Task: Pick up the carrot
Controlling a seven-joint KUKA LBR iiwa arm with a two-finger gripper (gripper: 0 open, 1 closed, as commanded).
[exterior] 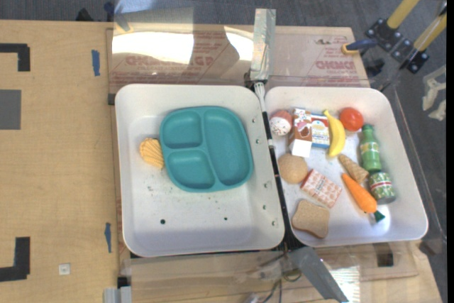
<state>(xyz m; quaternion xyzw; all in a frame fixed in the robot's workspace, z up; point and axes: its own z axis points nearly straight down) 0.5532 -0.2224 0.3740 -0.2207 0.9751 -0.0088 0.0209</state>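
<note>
The carrot (360, 195) lay lower right in the right bin (408, 223) — beside a green bottle (368, 147); the pincer's state couldn't be told.

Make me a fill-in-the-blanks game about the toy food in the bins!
1. The carrot lies in the ____ bin.
2. The teal plate has ____ compartments.
3. The banana is coloured ____.
4. The bread slice sits ____ the teal plate.

Missing words: right; three; yellow; outside
</note>
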